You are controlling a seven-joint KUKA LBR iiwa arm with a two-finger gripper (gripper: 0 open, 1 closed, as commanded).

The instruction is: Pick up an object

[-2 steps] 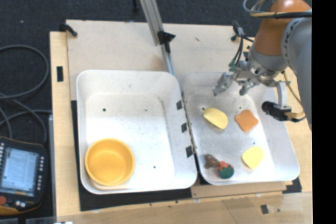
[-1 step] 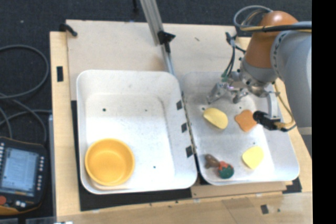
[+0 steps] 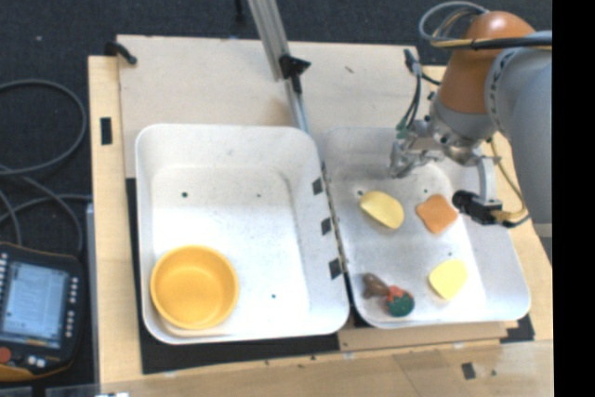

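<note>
In the right bin [image 3: 502, 279], yellow piece [image 3: 382, 209] lies near claw [image 3: 402, 165].

no readable text, labels or numbers, pendant screen [image 3: 35, 296] too blurred to read

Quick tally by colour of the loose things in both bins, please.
Yellow: 3, the bowl in the left bin, two yellow pieces in the right bin
Orange: 1, orange piece
Brown with red and green: 1, small toy
Total: 5
</note>
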